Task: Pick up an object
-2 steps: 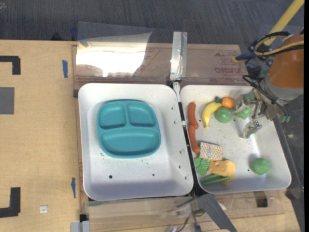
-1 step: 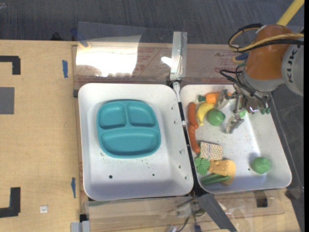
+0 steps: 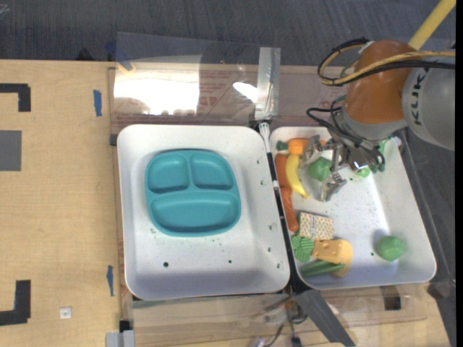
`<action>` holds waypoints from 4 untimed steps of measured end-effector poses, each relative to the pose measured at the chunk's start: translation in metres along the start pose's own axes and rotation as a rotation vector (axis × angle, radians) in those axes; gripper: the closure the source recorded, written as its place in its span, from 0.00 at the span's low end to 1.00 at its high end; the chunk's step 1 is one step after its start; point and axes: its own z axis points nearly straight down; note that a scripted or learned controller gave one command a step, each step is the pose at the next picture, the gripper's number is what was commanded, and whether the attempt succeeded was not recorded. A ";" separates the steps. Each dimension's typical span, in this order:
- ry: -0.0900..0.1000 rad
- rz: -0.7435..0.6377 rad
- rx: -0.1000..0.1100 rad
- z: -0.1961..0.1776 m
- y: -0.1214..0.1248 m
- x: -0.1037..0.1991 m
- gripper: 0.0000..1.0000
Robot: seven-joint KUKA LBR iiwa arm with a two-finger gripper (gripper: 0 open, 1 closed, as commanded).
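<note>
Nothing's been picked up yet: the metal two-finger gripper (image 3: 334,173) is lowered into the right white bin (image 3: 418,226), jaws seemingly apart beside a small green round toy (image 3: 319,169), nothing clamped.

A single fixed camera hangs above the pale wooden worktop (image 3: 58,194) and looks down at a slant, so the far edge of the scene sits toward the top of the picture and the near edge at the bottom. It stands back far enough to take in both shallow white plastic bins whole: the left bin (image 3: 137,266) near the middle of the frame, the right bin (image 3: 416,230) beside it. The grey arm with its orange band (image 3: 376,85) enters from the far right (cut off by the frame there). Dark grey carpeted floor (image 3: 217,6) shows beyond the far edge.
</note>
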 end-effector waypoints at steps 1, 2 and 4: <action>-0.026 -0.167 -0.003 0.002 -0.050 0.021 0.00; -0.027 -0.284 -0.004 0.001 0.010 -0.002 0.00; -0.037 -0.187 -0.001 -0.129 0.045 -0.029 1.00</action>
